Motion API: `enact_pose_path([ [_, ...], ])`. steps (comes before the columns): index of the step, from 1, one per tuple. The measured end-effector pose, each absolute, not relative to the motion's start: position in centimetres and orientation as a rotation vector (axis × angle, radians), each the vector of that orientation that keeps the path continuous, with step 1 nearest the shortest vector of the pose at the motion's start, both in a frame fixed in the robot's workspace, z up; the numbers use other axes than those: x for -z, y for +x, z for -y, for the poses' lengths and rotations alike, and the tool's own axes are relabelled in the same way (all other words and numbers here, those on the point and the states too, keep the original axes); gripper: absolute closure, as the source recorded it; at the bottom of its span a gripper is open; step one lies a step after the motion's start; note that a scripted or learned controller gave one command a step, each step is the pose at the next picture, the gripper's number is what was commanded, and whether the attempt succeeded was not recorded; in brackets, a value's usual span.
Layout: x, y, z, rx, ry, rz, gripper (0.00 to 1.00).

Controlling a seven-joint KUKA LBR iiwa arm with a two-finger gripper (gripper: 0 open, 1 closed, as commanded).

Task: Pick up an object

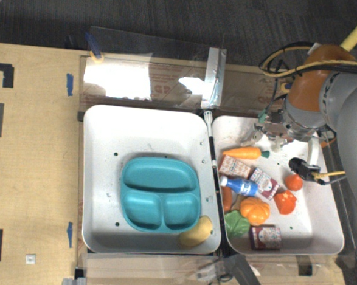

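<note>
Although the task names no particular object, the choices sit almost all in the right bin (324, 237). Going from the left of the frame, the left bin (98, 163) holds a teal divided tray (160, 192), with a yellowish rounded object (198, 230) touching its lower right corner. Right of the divider come a carrot (243, 153), a small printed carton (234, 167), a blue-and-white bottle (241, 186), a green toy vegetable (236, 223), an orange pumpkin-like piece (255, 210), a dark can (266, 237) and two red-orange pieces (286, 202).

At the upper right of the frame the gripper (275, 134) hangs over the bin's far end, just above the carrot; I cannot tell its opening, and nothing visibly sits between its tips.

The carrot looks nearest. It is probably light, stiff moulded plastic, smooth and tapered, so likely to slip or roll. A hold across its thicker middle, square to its length, seems safest.
</note>
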State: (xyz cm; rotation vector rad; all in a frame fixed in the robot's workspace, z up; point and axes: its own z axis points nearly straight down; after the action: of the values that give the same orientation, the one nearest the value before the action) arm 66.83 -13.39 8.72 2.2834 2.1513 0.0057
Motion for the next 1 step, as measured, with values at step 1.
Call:
enact_pose_path([
  [1,-8.67,62.25,10.32,-0.004,2.259,-2.181,0.00],
])
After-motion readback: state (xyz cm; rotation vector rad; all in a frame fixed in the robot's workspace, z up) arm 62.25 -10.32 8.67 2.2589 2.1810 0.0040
